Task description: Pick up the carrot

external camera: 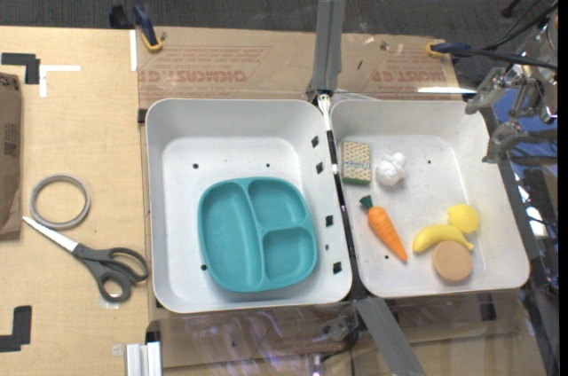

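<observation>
Tan disc (453, 262) and banana (439, 236) sit near the right bin's (417, 284) front wall. Carrot (387, 226) lies flat just beside them, well left of the pincer (499, 137) and nearer the camera, green end toward the divider. Pincer hangs at the bin's right rim; wide or narrow, cannot tell. Judgement: descend over mid-carrot, close across its width, and stay clear of the banana.
</observation>
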Robot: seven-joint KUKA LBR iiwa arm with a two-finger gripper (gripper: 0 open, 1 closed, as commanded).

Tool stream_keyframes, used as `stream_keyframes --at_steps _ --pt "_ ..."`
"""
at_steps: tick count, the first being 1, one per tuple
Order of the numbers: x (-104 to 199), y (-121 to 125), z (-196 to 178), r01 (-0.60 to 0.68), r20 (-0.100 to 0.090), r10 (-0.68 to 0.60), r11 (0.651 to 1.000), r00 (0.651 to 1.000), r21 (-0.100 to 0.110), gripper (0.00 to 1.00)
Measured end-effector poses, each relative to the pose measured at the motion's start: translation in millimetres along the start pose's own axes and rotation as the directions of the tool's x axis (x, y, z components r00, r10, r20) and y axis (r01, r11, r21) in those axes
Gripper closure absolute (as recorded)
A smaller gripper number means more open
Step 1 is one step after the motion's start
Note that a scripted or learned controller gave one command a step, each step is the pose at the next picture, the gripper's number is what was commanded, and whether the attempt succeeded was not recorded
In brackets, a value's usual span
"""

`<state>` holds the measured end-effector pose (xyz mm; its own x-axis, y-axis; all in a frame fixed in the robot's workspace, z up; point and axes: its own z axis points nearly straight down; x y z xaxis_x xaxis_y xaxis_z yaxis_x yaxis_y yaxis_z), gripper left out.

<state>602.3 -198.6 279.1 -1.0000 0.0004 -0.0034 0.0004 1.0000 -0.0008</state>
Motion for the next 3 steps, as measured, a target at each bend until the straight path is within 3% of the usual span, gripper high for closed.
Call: stream_keyframes --at_steps 1,2,3 --pt "38 38 187 -0.163 0.000 0.163 0.987 0.987 0.000 0.00" --pt "36 39 177 -0.160 0.004 0.160 0.987 0.987 0.001 1.00" --pt "90 72 107 -0.362 -0.002 0.362 0.932 0.932 0.000 1.00"
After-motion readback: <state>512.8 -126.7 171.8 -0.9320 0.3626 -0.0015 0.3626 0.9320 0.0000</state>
